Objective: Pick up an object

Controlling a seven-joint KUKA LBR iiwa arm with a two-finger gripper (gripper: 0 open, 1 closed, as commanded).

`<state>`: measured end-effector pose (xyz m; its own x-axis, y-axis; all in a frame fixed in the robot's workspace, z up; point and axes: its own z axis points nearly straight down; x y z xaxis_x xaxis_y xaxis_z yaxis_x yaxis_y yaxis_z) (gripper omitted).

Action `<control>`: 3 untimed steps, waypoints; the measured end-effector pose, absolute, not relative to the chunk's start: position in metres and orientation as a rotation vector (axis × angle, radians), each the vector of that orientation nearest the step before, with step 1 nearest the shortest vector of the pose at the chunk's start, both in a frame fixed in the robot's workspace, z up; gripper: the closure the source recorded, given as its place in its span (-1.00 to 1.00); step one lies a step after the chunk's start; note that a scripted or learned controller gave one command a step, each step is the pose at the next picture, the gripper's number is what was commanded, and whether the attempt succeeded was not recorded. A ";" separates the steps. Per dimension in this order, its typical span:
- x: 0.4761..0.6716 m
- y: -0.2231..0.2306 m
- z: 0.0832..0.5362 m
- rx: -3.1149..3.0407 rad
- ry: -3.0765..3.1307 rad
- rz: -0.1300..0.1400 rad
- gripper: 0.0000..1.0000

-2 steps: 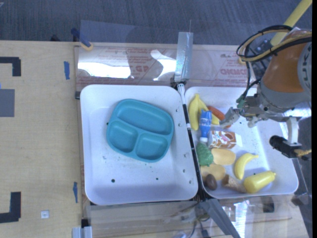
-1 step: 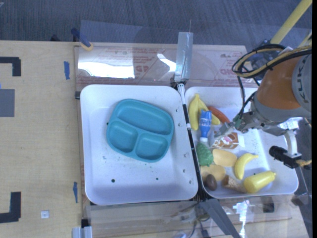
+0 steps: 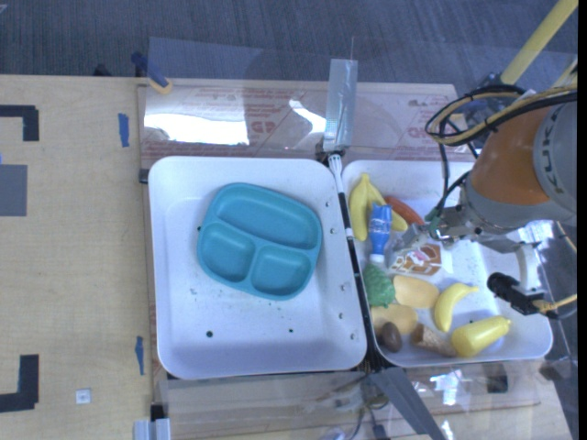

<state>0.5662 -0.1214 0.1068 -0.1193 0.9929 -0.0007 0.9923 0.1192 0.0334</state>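
Objects to pick: a pile of toy food is seen in the right bin [image 3: 541, 342], at the lower right of the frame.
Bananas: one banana [image 3: 365, 202] is seen at the top of the pile, near the wall between the bins; a second banana [image 3: 449, 302] is lower, toward the right.
Lemon: a yellow lemon [image 3: 480, 335] is seen at the bottom right of the pile, just under the second banana.
Bottle: a small blue and white bottle [image 3: 380, 234] is laid just beside the top banana.
Packet: a white packet with a red picture [image 3: 419, 261] is seen in the middle of the pile.
Green piece: a leafy green toy [image 3: 379, 288] is seen at the left side of the pile.
Left bin: a blue plate with three parts [image 3: 260, 239] is laid in the left bin [image 3: 183, 337].
Gripper: the gripper [image 3: 431, 232] is lowered over the top of the pile, just above the packet; whether it is open or closed cannot be told.
Arm: the grey arm with the orange band [image 3: 514, 168] is seen at the right edge of the frame.
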 end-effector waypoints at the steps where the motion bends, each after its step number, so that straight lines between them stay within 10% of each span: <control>1: 0.531 -0.110 0.111 2.344 2.054 0.034 -1.00; 3: 0.539 -0.114 0.107 2.197 2.187 0.046 -1.00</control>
